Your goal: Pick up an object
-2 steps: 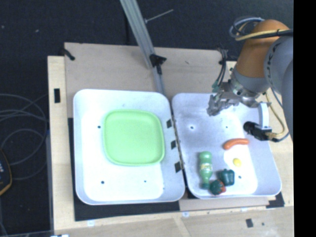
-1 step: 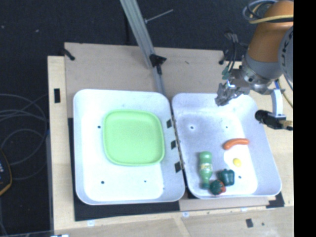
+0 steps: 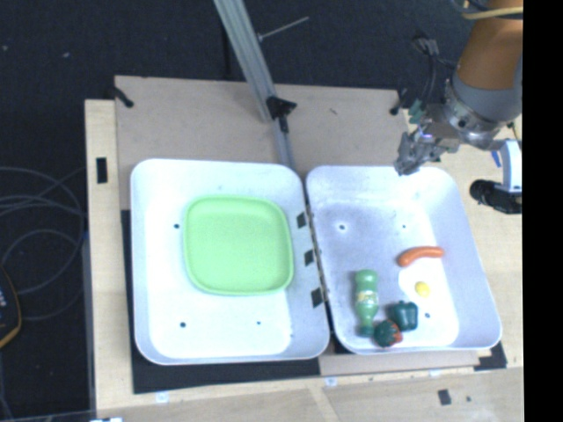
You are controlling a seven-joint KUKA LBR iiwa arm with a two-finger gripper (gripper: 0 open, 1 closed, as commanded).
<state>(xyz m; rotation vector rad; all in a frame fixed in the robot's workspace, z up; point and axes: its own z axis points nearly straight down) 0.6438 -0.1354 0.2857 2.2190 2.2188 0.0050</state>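
Not yet begun, by the look: gripper above the far edge of the right bin, fingers impossible to tell as open or closed, nothing held, and all 5 objects, among them the orange sausage and green bottle, lying toward that bin's near side.

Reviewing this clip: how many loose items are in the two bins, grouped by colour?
Light green: 2, the plate in the left bin and the bottle in the right bin
Orange: 1, the sausage-shaped piece
White and yellow: 1, the fried egg toy
Dark teal: 2, two small pieces, kind unclear
Total: 6
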